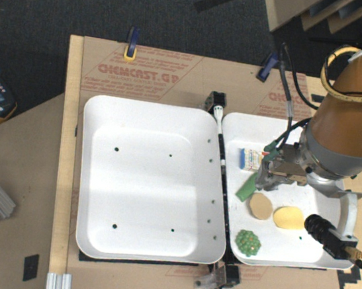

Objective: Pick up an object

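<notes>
cardboard sheet (177, 73) | red print "chemcast gp" | smaller lines unreadable

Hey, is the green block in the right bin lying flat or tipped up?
Tipped up. The green block leans at a slant, its upper end rising toward the claw and its lower end on the floor of the right bin.

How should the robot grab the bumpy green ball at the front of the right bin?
Probably from straight above, fingers closing across the middle of the bumpy green ball. It looks round, so any side should work, and it sits apart from the tan disc and near the right bin's front rim, leaving room overhead.
</notes>
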Tool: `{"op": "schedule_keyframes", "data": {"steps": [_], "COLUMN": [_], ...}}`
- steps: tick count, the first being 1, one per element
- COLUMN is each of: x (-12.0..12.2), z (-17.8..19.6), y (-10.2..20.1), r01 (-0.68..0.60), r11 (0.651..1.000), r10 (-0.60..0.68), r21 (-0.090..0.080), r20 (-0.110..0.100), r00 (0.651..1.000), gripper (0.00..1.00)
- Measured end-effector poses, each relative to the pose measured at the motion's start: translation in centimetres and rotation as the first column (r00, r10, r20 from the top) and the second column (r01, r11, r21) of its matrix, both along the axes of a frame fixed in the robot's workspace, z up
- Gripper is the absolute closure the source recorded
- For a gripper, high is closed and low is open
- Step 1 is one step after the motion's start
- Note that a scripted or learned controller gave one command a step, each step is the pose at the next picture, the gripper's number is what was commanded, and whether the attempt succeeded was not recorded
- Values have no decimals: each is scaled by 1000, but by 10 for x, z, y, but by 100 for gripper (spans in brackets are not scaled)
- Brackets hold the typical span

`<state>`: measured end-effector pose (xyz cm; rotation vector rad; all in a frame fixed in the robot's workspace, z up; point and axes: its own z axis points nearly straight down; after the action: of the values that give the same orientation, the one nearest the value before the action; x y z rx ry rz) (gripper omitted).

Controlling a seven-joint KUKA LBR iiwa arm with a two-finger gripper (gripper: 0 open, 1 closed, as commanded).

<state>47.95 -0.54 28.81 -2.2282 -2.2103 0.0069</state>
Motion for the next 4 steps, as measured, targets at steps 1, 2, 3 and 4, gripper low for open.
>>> {"op": "schedule_keyframes", "data": {"steps": [1,2,3,4], "x": [2,3,4,4], "z": [11,21,31,41], "y": [4,5,5,5], "r01": [-7,-8,-8,-8], "r11": [1000,1000,1000,1000], "r10": [7,8,8,8], "r21": [1,1,0,0], "r20": [6,8,10,12], "r00": [1000,1000,1000,1000], "gripper": [100,100,100,100]}}
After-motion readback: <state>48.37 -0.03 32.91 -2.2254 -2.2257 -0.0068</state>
